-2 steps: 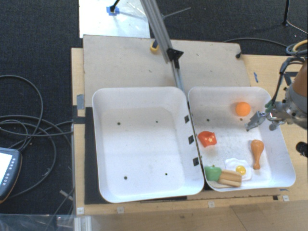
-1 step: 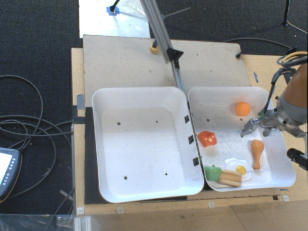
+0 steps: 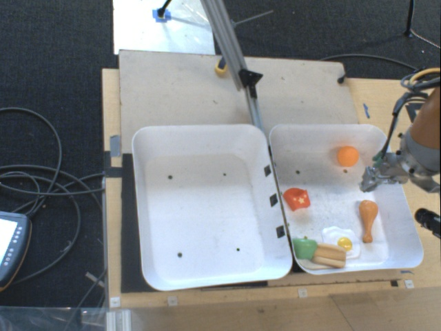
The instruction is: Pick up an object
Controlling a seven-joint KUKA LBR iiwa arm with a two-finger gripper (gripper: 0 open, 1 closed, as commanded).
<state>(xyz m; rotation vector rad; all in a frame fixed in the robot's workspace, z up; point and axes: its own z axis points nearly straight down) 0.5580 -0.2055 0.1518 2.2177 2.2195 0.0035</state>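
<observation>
We record two shallow white bins side by side on the bench: the left bin (image 3: 148, 267) and the right bin (image 3: 406, 254), their inner rims touching along the middle. The task names no particular object, so we list every candidate, all of which lie in the right bin. An orange ball (image 3: 348, 156) sits toward the far side of that bin. A red piece, apparently a toy pepper or tomato slice (image 3: 297, 198), rests near the inner wall, about halfway down. A toy drumstick (image 3: 368, 218) lies lengthwise toward the right wall, thick end farthest from us. A toy fried egg (image 3: 342, 241) lies at the near end, just beside the tip of the drumstick. A green toy vegetable (image 3: 304, 247) and a tan bread-like stick (image 3: 329, 255) lie together in the near-left corner, touching one another and close to the egg. The arm enters from the right, and its gripper (image 3: 371, 179) sits over the right side of the right bin, between the orange ball and the drumstick, just above the thick end of the latter. We see nothing between its fingers; at this resolution we cannot tell whether the claw is wide or narrow. A grey pole (image 3: 227, 33) slants across the board behind the bins.
</observation>
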